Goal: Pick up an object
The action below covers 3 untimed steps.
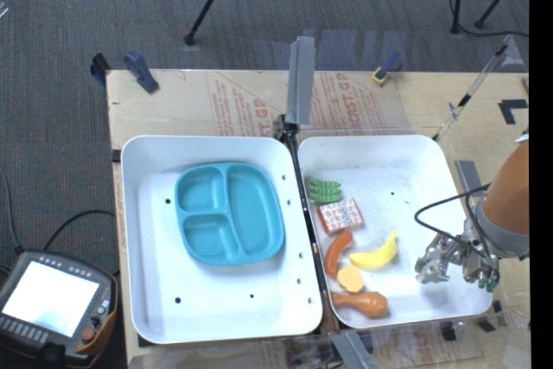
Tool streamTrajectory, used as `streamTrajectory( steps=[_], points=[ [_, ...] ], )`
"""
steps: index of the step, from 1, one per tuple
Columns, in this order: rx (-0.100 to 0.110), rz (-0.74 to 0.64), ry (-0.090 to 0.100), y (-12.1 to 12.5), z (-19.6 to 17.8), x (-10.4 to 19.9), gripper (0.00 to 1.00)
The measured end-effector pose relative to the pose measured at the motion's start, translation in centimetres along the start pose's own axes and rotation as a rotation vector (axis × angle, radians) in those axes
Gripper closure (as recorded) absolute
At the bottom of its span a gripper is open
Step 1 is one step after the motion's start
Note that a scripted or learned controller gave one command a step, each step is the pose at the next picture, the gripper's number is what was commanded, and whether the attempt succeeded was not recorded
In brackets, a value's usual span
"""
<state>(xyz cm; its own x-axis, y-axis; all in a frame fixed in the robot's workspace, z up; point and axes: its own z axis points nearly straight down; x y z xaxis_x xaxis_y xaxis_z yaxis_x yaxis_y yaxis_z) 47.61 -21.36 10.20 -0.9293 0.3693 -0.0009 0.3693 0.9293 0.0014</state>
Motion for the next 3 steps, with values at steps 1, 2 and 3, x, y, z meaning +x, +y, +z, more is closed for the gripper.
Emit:
streamTrajectory(
  steps=[1, 2, 3],
  points=[
    [0.0, -0.128, 0.004, 0.46, 1.54, 0.07, 1.0],
    [0.0, -0.028, 0.003, 0.21, 1.51, 0.06, 1.0],
    [0.0, 0.061, 0.002, 0.05, 1.51, 0.07, 1.0]
  ],
)
